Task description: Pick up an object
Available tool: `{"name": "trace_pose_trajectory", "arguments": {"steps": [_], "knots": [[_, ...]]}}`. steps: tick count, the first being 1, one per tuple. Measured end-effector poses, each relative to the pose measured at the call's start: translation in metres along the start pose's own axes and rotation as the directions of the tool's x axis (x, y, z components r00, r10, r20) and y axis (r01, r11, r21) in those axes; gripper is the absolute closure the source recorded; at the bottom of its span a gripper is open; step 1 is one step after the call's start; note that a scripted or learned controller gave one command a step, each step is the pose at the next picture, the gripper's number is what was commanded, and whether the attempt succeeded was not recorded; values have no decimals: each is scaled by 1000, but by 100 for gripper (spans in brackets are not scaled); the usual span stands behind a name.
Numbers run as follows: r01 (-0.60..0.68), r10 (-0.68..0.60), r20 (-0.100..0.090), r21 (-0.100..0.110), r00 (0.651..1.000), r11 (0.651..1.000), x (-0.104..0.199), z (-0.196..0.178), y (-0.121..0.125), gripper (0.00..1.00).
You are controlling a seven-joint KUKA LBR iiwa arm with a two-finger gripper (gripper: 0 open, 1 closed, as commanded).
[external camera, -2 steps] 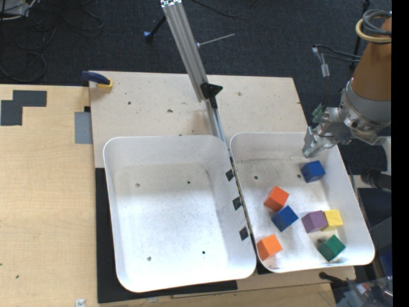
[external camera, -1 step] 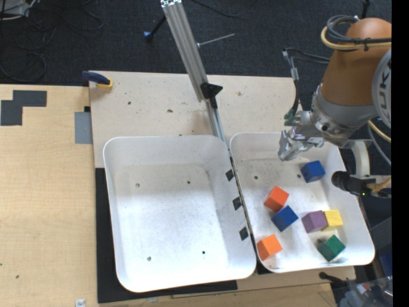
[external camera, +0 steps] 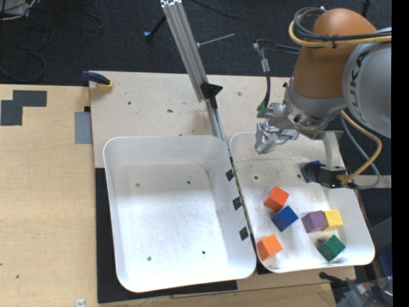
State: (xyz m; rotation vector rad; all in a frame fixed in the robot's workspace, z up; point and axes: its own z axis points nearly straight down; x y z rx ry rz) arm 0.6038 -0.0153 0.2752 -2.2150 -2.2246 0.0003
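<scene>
Fingers look slightly parted with nothing between them, though they are small and seen at a slant, so that reading is not firm.

Nearest the camera in the right bin sits an orange cube, close to the wall shared with the left bin. A green cube lies toward the opposite front corner. Just behind it a purple cube and a yellow cube touch or nearly touch. A blue cube sits just in front of a second orange cube, and the two seem to meet at a corner.

All six lie loose on the bin floor, so any of them could be the thing to pick. The scatter favours the lone front orange cube or the green one, since the pairs leave little room to close around one block.

Farther back, the gripper hangs over the right bin's far left corner, well apart from every cube. It is likely raised, but its height cannot be judged from this slant.

Beyond the bins, a slanted metal rail rises from the bench. Its foot is hard to make out where the bins meet.
</scene>
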Motion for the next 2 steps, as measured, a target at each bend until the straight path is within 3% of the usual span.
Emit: {"name": "trace_pose_trajectory", "arguments": {"steps": [2], "knots": [[-2,2,1,0,1000,1000,98,25,29,100]]}}
